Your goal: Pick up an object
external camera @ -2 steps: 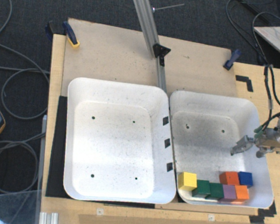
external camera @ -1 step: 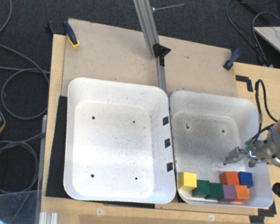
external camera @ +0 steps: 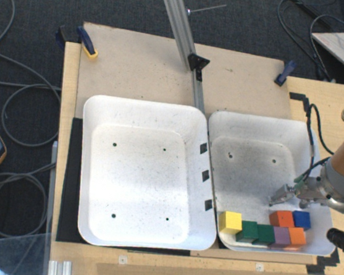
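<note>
The pick is not yet done: the gripper (external camera: 286,194), at the right of the frame, hovers just above the red block (external camera: 283,218) in the right bin (external camera: 253,137), its fingers slightly apart and holding nothing.

Two bins side by side on bench (external camera: 168,65); blocks (external camera: 266,228) clustered along right bin's (external camera: 253,137) near edge, gripper (external camera: 283,196) just behind them, left bin (external camera: 99,118) beside.

Blocks are showing yellow (external camera: 232,221), green (external camera: 255,232), purple (external camera: 282,236), orange (external camera: 297,236), red (external camera: 283,218), blue (external camera: 302,218); both white bins (external camera: 95,155) are looking black-speckled.
</note>
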